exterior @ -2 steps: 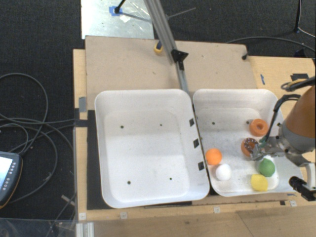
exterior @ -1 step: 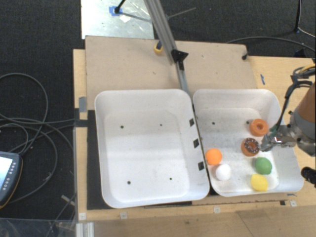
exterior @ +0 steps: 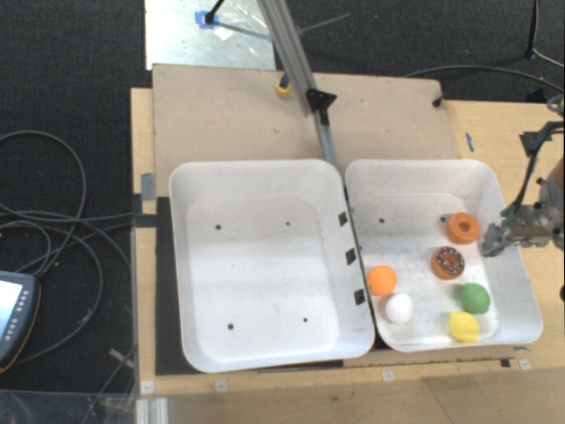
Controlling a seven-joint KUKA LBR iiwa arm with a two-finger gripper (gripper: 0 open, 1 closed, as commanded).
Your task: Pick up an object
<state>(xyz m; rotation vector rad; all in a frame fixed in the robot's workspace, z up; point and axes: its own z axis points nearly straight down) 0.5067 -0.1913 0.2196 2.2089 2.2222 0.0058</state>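
Observation:
The right bin point(exterior: 415, 184) holds several small objects. An orange ring point(exterior: 462, 228) lies near its right wall, with a brown sprinkled donut point(exterior: 448, 262) just below it. An orange ball point(exterior: 381, 280) and a white ball point(exterior: 399, 307) sit near the left wall. A green ball point(exterior: 475, 298) and a yellow lemon-like piece point(exterior: 463, 327) lie in the front right corner. My gripper point(exterior: 494, 239) reaches in from the right edge, its tip just right of the orange ring and the donut. Nothing shows between its fingers.
The left bin point(exterior: 256, 263) stands beside the right one, sharing a middle wall with black clips. A grey pole point(exterior: 296, 51) slants over the bench at the back. Cables and a pendant point(exterior: 13, 312) lie on the floor at left.

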